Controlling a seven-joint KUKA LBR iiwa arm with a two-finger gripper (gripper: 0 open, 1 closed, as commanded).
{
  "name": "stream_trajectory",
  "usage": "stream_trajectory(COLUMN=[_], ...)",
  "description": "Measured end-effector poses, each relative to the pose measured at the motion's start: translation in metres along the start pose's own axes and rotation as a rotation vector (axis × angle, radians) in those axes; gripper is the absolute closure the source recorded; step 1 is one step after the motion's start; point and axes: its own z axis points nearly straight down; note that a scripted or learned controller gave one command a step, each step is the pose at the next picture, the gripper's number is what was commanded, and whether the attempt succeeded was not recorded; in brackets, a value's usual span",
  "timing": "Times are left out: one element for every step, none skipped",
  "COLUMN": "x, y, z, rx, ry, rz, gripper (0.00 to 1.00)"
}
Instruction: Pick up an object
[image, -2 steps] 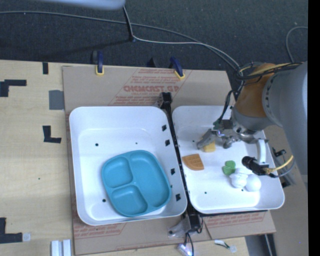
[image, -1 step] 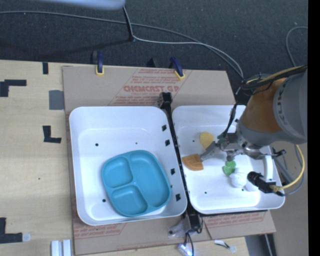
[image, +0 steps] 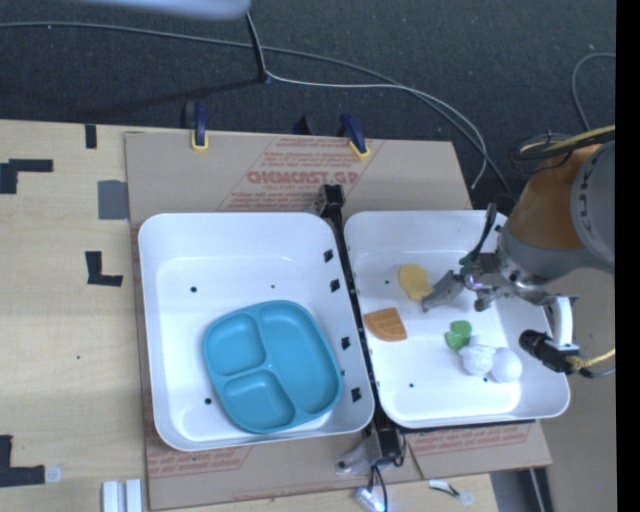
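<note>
Camera view had the gripper (image: 440, 296) low inside the right bin (image: 380, 235), its dark fingers reaching leftward from the wrist, with nothing visible between them. Whether they were spread or pressed together could not be told from this slant.

Just beside the tip, up and to the left, lay a yellow lump (image: 413, 279), close to the fingers but not clearly touching them. Below it, nearer the divider between the bins, sat an orange wedge (image: 385, 324) flat on the floor. To the right of the wedge and under the wrist stood a small green piece (image: 458, 333), and just past that two white balls (image: 492, 362) rested together near the front right corner (their outlines blurred into the white floor). These four things ringed the gripper on its left and lower sides.

The arm (image: 560, 215) came in over the right wall of the bin, grey body with the orange band (image: 545, 205) above the wrist, tilted down and to the left. A black cable (image: 487, 232) ran up along it.

The upper left part of the right bin, toward the back wall, was bare white floor. The left bin (image: 165, 250) held a blue divided plate (image: 270, 365) in its front half, well apart from the gripper. Both bins sat on a cardboard sheet (image: 290, 170), held at the back edge by two clamps (image: 200, 128).
</note>
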Motion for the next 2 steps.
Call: stream_trajectory(x=[0.035,0.059], y=[0.073,0.048], z=[0.04,0.037], rx=[0.001,0.0], ry=[0.001,0.001], rz=[-0.006,-0.002], gripper=[0.0,0.0])
